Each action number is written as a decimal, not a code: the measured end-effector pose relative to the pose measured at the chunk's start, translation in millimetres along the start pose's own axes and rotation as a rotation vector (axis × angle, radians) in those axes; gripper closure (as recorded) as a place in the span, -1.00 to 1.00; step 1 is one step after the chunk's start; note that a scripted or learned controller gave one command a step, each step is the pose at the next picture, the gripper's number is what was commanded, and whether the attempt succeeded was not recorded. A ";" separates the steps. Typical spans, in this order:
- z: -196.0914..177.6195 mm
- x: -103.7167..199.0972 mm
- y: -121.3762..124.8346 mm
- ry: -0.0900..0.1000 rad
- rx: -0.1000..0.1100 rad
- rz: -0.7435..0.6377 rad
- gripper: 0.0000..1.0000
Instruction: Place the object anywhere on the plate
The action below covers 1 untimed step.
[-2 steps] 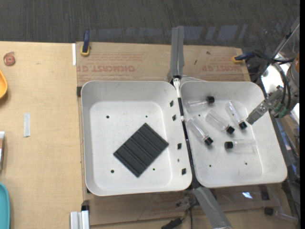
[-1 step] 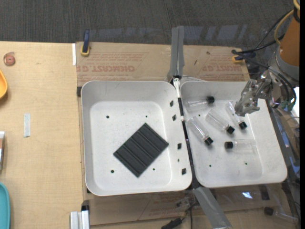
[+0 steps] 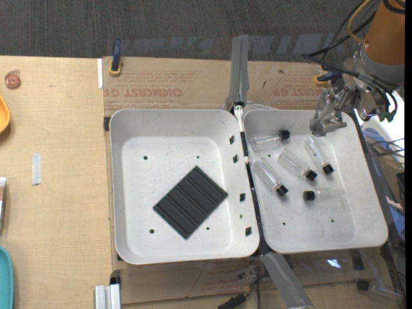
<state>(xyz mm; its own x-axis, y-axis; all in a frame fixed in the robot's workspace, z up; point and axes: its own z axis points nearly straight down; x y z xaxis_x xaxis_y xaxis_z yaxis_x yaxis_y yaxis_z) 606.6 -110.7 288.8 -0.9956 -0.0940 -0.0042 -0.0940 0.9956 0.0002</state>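
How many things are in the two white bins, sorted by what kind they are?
Clear plastic tubes with black caps, right bin: 5
Dark grey ribbed square plate, left bin: 1
Total: 6

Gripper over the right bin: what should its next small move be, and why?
Probably lower toward the nearest clear vial. The gripper hangs above the right bin with nothing visible between its fingers, the vials lie loose on the bin floor, and the dark ribbed plate in the left bin bears nothing yet.
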 end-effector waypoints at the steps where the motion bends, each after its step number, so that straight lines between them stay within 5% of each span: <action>1: -0.6 -58.0 50.0 -0.002 -0.001 -0.248 1.00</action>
<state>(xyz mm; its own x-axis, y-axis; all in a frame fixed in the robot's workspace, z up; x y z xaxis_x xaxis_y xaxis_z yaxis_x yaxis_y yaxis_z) 659.7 -55.5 289.7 -0.9419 -0.3359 -0.0059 -0.3359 0.9419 -0.0003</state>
